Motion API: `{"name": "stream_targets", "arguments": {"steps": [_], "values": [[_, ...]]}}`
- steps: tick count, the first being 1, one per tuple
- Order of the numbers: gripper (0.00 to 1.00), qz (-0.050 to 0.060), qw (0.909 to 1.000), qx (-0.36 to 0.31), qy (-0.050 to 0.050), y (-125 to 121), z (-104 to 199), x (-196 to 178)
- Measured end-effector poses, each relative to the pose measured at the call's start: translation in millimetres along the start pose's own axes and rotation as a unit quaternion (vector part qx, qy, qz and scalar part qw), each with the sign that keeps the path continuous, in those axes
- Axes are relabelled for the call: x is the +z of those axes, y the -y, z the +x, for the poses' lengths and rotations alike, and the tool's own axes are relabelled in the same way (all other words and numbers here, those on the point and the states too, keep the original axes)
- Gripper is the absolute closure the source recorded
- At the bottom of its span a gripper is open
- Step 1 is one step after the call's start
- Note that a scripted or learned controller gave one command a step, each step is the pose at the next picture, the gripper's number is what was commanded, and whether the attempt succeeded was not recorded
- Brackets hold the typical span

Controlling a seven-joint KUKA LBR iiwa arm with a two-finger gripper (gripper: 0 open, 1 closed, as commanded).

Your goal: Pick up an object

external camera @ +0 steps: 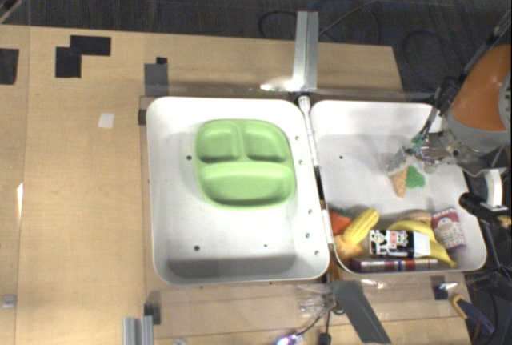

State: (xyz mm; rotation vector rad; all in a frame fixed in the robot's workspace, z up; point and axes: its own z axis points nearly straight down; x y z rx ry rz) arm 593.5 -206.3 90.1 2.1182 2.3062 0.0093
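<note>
Pincer (422,150) just above carrot toy (406,178); grip state impossible to tell

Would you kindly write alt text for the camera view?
The arm's pincer hovers over the right bin, above a small orange and green toy; more toys crowd that bin's near edge. The left bin holds a green divided plate.

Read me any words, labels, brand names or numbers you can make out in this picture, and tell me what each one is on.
No text here can be read for certain.
Black and white carton in the right bin: white markings, too blurred to read.
Small red and white can near that bin's right corner: label print too small to read.
Dark marker along the front wall: no lettering legible.
Green divided plate in the left bin: no print visible.
</note>
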Motion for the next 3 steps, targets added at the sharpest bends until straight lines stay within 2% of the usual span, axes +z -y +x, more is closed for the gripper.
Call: {"name": "stream_targets", "arguments": {"steps": [1,2,3], "values": [[1.0,-0.005,1.0,-0.001,0.0,-4.0,1.9,-13.0],[1.0,0.001,0.9999,0.012,-0.001,-41.4,73.9,-136.1],[1.0,0.003,0.9938,0.111,-0.001,-86.4,96.7,-103.2]]}}
